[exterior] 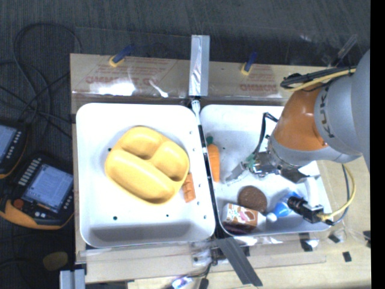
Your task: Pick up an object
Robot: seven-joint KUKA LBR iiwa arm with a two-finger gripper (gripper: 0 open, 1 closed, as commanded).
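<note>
My hand [240, 167] low in right bin [240, 120], fingers spread, pinching nothing. Brown round puck [252, 198] just below: rigid, light, smooth; grip across its rim.

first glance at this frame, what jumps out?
The big yellow loaf-shaped object dominates, lying in the middle of the left bin. Next is the grey arm with its orange band, reaching in from the right over the right bin, its pincer hovering above the bin floor. Smaller things crowd that bin: a carrot along its left wall, a brown disc and a red-brown carton at the near edge.
</note>
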